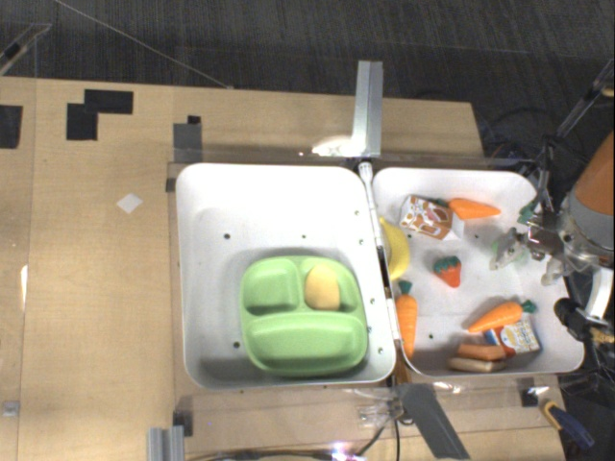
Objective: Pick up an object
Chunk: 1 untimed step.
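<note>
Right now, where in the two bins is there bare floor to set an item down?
Left bin: bare floor behind and left of the green tray. Right bin: one small patch between the strawberry and the gripper; its front is crowded by carrots, a carton and sausages.

The wooden bench (96, 286) bears two shallow white bins set edge to edge. The left bin (207, 257) sits near the bench's middle; the right bin (490, 185) touches its right side. A metal post (369, 109) stands on the bench just behind where the bins meet.
</note>
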Each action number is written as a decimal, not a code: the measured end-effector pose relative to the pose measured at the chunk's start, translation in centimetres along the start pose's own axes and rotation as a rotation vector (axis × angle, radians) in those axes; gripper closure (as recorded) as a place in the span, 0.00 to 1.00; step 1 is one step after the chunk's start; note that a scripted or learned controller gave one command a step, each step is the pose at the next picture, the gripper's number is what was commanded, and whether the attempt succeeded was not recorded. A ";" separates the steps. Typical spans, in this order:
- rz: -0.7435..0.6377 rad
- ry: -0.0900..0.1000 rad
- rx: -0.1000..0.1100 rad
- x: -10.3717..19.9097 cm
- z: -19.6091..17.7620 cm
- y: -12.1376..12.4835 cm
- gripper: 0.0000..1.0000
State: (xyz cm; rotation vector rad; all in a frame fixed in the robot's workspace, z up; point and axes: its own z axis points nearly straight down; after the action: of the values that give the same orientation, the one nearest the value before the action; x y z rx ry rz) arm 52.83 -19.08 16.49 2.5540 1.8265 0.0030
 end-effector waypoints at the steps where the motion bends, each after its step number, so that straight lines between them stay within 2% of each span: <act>1: 0.046 0.000 -0.002 0.9 7.0 3.7 0.00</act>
State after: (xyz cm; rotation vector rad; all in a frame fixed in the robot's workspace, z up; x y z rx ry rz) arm 56.68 -19.38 9.47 2.5938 1.7671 0.0043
